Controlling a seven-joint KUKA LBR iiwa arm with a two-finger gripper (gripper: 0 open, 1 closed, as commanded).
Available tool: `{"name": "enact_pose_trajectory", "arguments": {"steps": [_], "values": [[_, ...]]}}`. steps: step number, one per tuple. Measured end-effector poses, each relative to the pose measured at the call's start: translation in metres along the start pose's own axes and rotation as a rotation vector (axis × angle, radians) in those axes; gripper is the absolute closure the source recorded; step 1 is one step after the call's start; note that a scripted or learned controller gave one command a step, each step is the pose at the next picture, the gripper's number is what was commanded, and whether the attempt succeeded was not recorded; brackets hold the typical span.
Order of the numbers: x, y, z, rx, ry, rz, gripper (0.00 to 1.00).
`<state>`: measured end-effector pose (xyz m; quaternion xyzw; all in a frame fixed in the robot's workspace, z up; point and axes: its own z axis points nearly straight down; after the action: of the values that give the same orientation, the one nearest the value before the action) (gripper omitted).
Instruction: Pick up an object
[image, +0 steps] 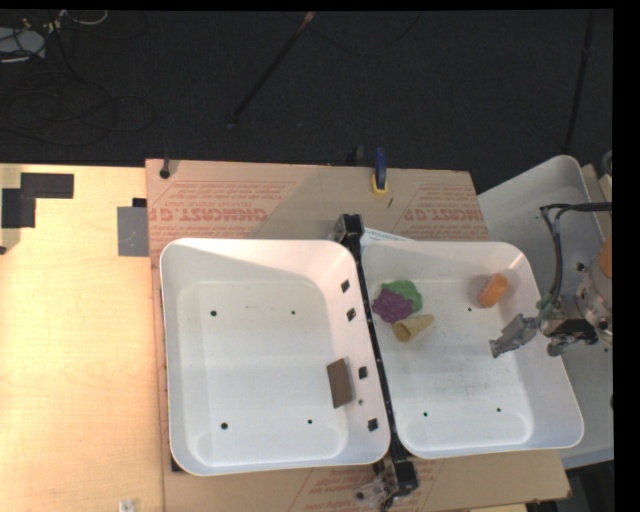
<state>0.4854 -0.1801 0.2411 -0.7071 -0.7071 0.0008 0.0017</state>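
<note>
In the right bin (480, 430) lie a purple and green lump (398, 298), a tan cone (412, 326) just below it, and an orange piece (492, 290) near the far right corner. A brown block (340, 383) rests in the left bin (250, 440) by the divider. My gripper (510, 338) hangs over the right bin's right side, below the orange piece and well to the right of the cone. Nothing shows in its grasp.
The two bins sit on a cardboard sheet (300, 205) on the bench. Black clips (352, 228) join the bins along the middle. A blue and yellow clamp (379, 172) stands at the cardboard's far edge. Cables (556, 250) hang by the arm at the right.
</note>
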Motion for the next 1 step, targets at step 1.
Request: {"name": "enact_pose_trajectory", "arguments": {"steps": [1], "values": [[-0.0337, 0.0649, 0.1559, -0.008, -0.004, -0.004, 0.0]]}}
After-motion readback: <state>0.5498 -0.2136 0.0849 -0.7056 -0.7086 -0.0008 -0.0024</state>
